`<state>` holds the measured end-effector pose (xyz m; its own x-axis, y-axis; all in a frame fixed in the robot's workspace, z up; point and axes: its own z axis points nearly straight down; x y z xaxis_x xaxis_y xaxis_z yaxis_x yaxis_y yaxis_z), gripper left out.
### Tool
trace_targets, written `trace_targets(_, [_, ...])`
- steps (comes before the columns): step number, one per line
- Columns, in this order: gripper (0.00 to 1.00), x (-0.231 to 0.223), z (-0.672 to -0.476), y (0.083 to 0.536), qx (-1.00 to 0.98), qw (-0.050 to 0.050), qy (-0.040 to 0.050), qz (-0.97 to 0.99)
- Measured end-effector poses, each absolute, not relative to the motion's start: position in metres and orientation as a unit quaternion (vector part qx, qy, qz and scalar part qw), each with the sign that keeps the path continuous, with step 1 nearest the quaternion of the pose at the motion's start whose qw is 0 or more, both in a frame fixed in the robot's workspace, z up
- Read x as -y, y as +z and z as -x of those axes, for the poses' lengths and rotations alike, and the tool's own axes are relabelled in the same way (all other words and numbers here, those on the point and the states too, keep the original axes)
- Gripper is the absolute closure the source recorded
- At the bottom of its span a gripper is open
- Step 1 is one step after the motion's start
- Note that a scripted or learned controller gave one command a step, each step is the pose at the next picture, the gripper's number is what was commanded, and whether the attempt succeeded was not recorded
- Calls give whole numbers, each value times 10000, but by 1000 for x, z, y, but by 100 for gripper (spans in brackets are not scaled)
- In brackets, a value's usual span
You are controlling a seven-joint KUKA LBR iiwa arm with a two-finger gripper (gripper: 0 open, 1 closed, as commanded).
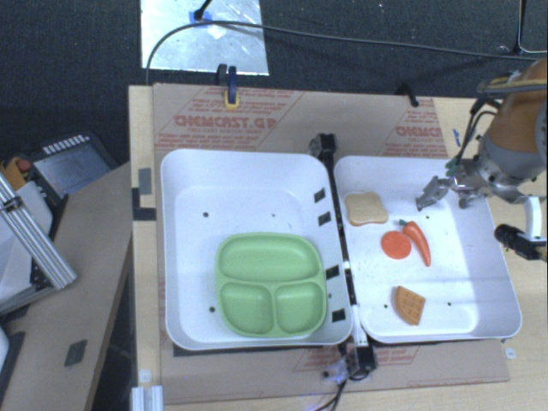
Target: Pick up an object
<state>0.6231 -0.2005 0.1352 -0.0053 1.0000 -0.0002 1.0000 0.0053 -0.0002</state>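
At the upper right of the frame the hand [438, 191] hangs over the right bin [492, 272] with its fingers slightly spread, nothing between them. Just below and left lie the orange carrot [419, 241] and red slice [396, 245], touching; bread slice [366, 208] farther left, waffle piece [409, 304] lower down.

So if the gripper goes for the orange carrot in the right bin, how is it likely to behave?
The carrot looks like rigid toy food, so probably stiff and light. Its tapered, rounded shape may slip or roll between fingers. It lies against the red-orange disc, which a push would likely shift too.
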Motion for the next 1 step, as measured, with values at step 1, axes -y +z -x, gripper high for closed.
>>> trace_targets(1, [0,200,-623,83,-7090,-5,-5,-7052])
